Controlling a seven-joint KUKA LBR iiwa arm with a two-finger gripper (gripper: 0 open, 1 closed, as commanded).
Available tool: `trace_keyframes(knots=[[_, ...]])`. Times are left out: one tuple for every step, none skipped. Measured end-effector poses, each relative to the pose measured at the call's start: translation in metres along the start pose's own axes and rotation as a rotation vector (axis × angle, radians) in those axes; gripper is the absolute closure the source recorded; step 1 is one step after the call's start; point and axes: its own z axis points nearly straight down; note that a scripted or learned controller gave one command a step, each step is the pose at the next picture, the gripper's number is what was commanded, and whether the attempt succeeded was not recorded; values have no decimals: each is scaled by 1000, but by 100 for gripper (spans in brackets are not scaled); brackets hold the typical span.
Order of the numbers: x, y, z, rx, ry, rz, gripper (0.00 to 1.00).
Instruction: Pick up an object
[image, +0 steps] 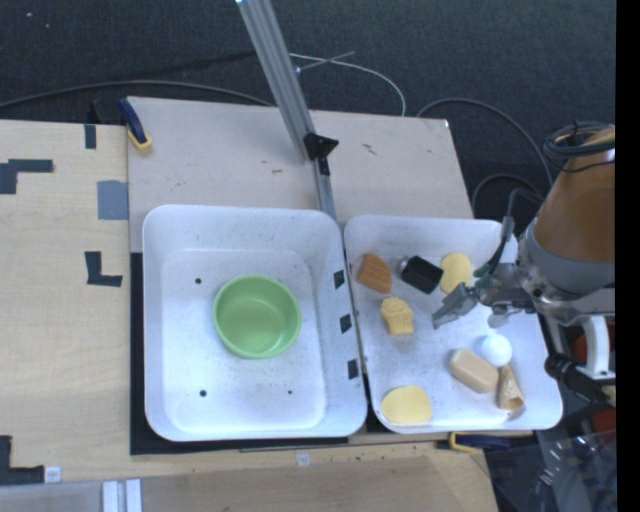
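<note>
Gripper (452, 305) hovers empty in the right bin (440, 232), finger state indeterminate; approach step; next, descend onto 1 object.

1. Just left of the gripper (452, 306), a black block (421, 273) looks like matt plastic or rubber.
2. Below the gripper, a white ball (495, 349) is smooth and faintly glossy.
3. Far to the gripper's left, the green bowl (257, 316) looks like smooth plastic with a soft sheen.
4. The two white bins (240, 422) look like plastic, speckled with dark scuffs.
5. The bench (220, 160) is pale, matt wood.
6. The slanted pole (284, 75) up and to the left looks like brushed metal.
</note>
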Motion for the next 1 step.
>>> trace_keyframes(knots=[[0, 0, 0, 0, 0, 0, 0]])
